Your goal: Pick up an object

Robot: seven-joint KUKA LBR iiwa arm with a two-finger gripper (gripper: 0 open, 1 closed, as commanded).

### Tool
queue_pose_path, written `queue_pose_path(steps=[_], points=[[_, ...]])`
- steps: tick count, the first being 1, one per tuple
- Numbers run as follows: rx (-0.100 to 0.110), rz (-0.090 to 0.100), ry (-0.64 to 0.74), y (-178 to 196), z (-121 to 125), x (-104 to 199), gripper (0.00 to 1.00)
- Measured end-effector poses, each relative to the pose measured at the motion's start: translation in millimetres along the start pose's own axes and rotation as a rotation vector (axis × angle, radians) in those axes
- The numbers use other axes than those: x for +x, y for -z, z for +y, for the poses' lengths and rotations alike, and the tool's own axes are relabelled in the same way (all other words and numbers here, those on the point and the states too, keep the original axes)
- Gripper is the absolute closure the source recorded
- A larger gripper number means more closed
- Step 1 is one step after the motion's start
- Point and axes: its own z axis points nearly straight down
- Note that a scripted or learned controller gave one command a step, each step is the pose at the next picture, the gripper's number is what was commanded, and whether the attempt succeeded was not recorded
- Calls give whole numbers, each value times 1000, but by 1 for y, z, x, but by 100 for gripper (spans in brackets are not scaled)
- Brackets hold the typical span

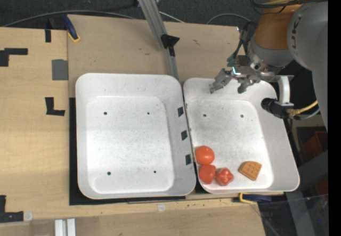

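Seen from above at a slant, the wooden table [122, 43] carries two shallow white bins side by side. The left bin [130, 83] sits at about 9 o'clock from the picture's middle; the right bin [279, 139] sits at about 3 o'clock.

No brand, label or readable writing can be made out on anything here; the black marks on the table at the left edge are plain tape shapes.

The arm [287, 22] comes in from 2 o'clock, grey with an orange section above the wrist. Its gripper [230, 84] hangs over the far rim of the right bin, at that bin's 12 o'clock. The two fingers are spread apart, with nothing between them.

The things to pick lie well apart from the gripper, at the right bin's near end, around 6 o'clock. An orange ball [204, 154] lies against the bin's left wall. Just below it is a red tomato [206, 174], and touching that, on its 3 o'clock side, a red pepper [224, 176]. All three are roundish with no clear long axis. A tan cracker [250, 170] lies just beside the pepper at 3 o'clock, flat, one corner pointing toward 5 o'clock.

A grey metal pole [152, 8] slants from 12 o'clock down toward the gap between the bins.
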Motion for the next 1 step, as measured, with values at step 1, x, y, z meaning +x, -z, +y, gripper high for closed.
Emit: queue_pose_path(steps=[1], points=[[0, 0, 0, 0, 0, 0, 0]])
